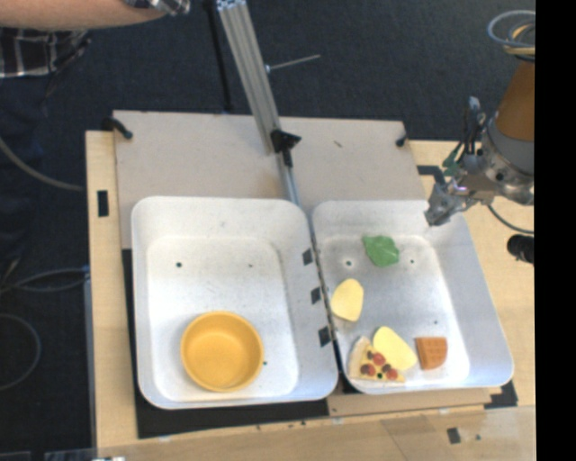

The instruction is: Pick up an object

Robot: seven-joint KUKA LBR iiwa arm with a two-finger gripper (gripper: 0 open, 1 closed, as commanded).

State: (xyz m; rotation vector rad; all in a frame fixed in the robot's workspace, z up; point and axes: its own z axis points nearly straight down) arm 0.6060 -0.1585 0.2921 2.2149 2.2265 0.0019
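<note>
The right bin point(468, 270) holds a green lumpy piece point(382, 250) near its back, a pale yellow piece point(347, 300) at its left side, another pale yellow piece point(393, 348) near the front, a pizza-like slice with red dots point(374, 365) and a small orange block point(431, 352). My gripper point(439, 210) hangs above the bin's back right corner, up and to the right of the green piece, with nothing visibly between its fingers.
The left bin point(162, 234) holds a yellow bowl point(221, 350) near its front. A slanted metal pole point(261, 99) rises behind the bins. A person's arm point(81, 13) lies across the top left.
</note>
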